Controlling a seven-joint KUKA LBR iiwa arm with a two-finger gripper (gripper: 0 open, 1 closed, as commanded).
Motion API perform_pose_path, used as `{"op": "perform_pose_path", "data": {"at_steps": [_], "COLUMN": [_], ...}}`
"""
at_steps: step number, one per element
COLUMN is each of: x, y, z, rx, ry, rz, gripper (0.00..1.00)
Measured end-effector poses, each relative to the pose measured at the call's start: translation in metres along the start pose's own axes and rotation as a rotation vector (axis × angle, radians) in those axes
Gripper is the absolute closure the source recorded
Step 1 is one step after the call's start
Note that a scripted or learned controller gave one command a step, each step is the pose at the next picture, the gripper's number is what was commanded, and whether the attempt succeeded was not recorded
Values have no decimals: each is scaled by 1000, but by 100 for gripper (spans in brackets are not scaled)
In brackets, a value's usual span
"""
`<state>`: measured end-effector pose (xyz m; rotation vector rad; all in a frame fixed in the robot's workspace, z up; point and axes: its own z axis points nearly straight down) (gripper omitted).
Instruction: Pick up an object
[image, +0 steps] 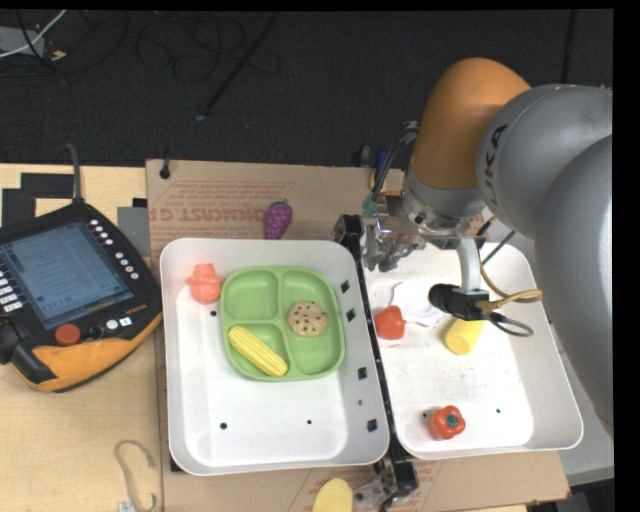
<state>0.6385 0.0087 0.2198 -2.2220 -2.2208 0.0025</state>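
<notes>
Green plastic, smooth and glossy, forms the divided plate (262, 300), a rounded square that we take as our reference. In its near compartment lies a yellow corn cob (258, 351), long and ribbed. A round biscuit (307, 318), pale brown with dark spots, lies toward the plate's right side. The plate rests in the left bin (200, 410), a shallow white tray with rounded corners. Just beside the plate's far left corner lies a pink lumpy toy (204, 283).

Right of the plate, past the two touching walls, is the right bin (530, 400). Three things that could be picked lie on its floor:
- A small red-orange chunk (389, 322) is the nearest to the plate.
- A yellow rounded block (462, 336) lies farther right.
- A red pepper (446, 423) with a green stem lies right of the plate and nearer to us.

The metal gripper (385, 252) hangs right of the plate's far right corner, above the red-orange chunk and apart from it. We cannot tell if it is spread or closed.

Behind the plate, on brown cardboard (220, 200), sits a purple bunch of grapes (278, 218). Far left of the plate, a grey and orange pendant (60, 290) lies on the bench (60, 440).
</notes>
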Motion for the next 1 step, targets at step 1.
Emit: {"op": "perform_pose_path", "data": {"at_steps": [1], "x": [3], "y": [-6], "z": [2], "rx": [2], "ry": [1], "rz": [2], "gripper": [100]}}
